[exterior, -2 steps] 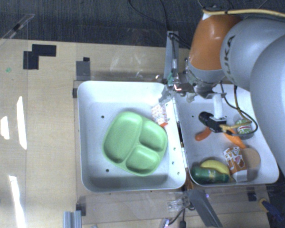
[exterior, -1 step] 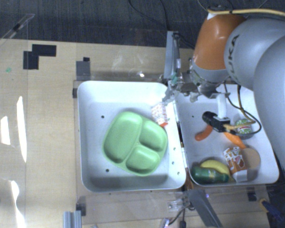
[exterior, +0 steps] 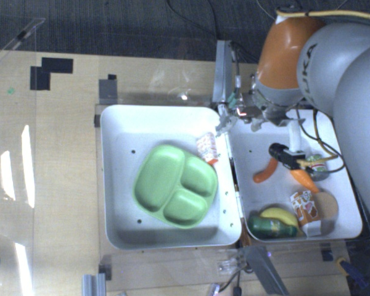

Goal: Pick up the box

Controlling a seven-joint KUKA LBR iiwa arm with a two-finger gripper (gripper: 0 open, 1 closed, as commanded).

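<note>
**Item 1. Desk**: pale, wood-toned, filling the left and centre of the frame. It carried 2 shallow white bins side by side.

**Item 2. Left bin**: sat at frame centre.
- Green divided tray with 3 compartments, lying askew in the middle of the bin.
- Small white-and-red packet, just beside the tray's upper right edge and near the wall shared with the neighbouring bin.

**Item 3. Right bin**: sat at frame right.
- Box, white with orange and red print, in the lower right part of the bin. It rested against a brown round item on its right.
- Yellow banana, just left of the box.
- Dark green bottle, lying directly below the banana, touching it, along the bin's lower wall.
- 2 orange carrot-like pieces: 1 tilted near the bin's middle, the other to its right, just above the box.

**Item 4. Arm**: grey with an orange band, occupying the upper right of the frame and reaching leftward.
- The jaws were at the upper end of the divide between the 2 bins. They were just above the packet and well apart from the box.
- Whether the jaws stood wide or narrow could not be told.
- Nothing was seen between the jaws.
</note>
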